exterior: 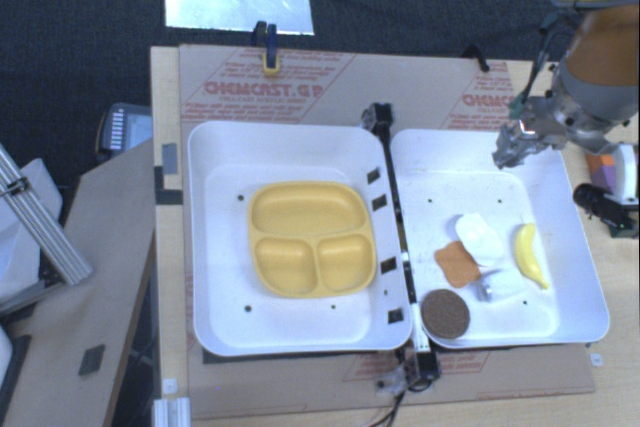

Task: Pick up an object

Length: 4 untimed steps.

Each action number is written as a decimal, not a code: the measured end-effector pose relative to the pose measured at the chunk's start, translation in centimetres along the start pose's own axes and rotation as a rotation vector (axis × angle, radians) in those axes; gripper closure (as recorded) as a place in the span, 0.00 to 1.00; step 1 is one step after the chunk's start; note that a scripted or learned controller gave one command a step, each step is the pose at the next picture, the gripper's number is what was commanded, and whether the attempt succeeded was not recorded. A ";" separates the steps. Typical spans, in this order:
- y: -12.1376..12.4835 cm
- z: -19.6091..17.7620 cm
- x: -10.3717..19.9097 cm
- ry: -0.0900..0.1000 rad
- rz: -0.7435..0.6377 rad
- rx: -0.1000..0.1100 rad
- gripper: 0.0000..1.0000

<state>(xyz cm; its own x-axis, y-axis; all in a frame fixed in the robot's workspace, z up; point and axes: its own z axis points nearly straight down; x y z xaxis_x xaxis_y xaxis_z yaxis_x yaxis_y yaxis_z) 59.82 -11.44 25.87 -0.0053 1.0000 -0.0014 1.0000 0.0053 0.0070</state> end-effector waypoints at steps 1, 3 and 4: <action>-1.8 1.5 5.3 0.003 -0.004 0.008 1.00; -4.5 1.6 15.5 0.004 -0.004 0.007 1.00; -6.2 3.2 20.5 0.004 -0.004 0.008 1.00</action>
